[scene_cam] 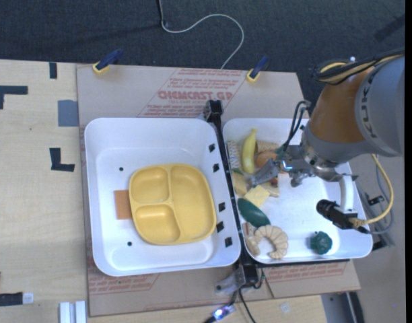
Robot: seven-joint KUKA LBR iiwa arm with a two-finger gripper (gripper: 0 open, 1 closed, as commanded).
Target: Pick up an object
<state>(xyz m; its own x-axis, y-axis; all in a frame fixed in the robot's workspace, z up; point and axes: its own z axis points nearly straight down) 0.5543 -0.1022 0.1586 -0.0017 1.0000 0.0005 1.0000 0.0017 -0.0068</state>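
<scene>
The arm [354,113] is reaching in over the right bin [347,251], its orange band sitting above that bin's far right part. The gripper [268,173] is hanging low near the bin's left wall, and whether it is open or closed I cannot tell from here; nothing is visibly held.

Just beside the gripper, toward the far left corner of the right bin, a banana [249,151] is lying with its long axis running from the far edge toward the near edge, its tip pointing at the far edge. Under the gripper, a pale yellow block [258,195] is resting. Nearer the front, a dark green piece [253,213] is lying slantwise, and a shrimp [272,239] is curling at the near left corner. A teal ball [320,242] is sitting by the near right corner.

In the left bin [105,147], a yellow divided plate [172,202] is lying in the middle, with an orange card [122,204] touching its left side.
</scene>
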